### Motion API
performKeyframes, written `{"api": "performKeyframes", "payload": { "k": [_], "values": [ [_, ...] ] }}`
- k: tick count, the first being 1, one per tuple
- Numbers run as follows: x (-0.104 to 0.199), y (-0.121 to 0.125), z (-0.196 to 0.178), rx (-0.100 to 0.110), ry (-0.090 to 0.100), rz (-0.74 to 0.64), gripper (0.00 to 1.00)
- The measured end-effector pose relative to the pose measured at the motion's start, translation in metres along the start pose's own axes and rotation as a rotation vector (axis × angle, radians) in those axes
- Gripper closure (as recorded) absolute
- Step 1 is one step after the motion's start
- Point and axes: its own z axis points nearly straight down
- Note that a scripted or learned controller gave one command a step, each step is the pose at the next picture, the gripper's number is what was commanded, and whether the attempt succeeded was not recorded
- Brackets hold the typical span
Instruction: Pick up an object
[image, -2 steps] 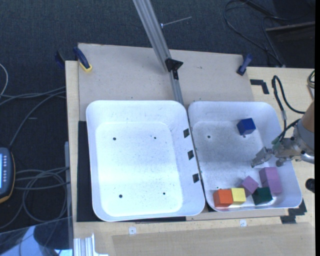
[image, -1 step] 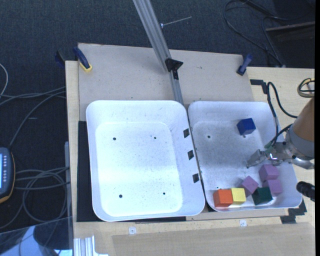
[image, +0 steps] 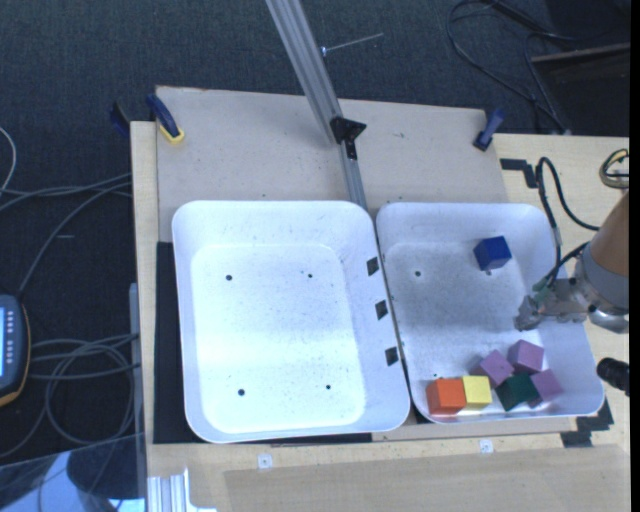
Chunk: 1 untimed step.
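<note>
A blue cube (image: 492, 252) sits alone in the upper part of the right bin (image: 430, 330). Several blocks cluster at that bin's near right corner: an orange one (image: 447, 395), a yellow one (image: 477, 390), a dark green one (image: 516, 391) and purple ones (image: 527, 355). My gripper (image: 532, 312) reaches in from the right edge, low over the bin's right side. It is just above the purple blocks and below and to the right of the blue cube. Nothing is visibly held in it.
The left bin (image: 200, 300) lies beside the right one, with black clips (image: 381, 308) along the shared rim. A metal pole (image: 318, 80) slants up from the bench's back. Cables trail on the floor at left and by the arm at right.
</note>
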Motion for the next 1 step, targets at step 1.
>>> {"api": "performKeyframes", "payload": {
  "k": [1],
  "values": [
    [-0.0062,-0.0058,-0.0540,0.025,0.013,0.001,1.00]
  ]
}}
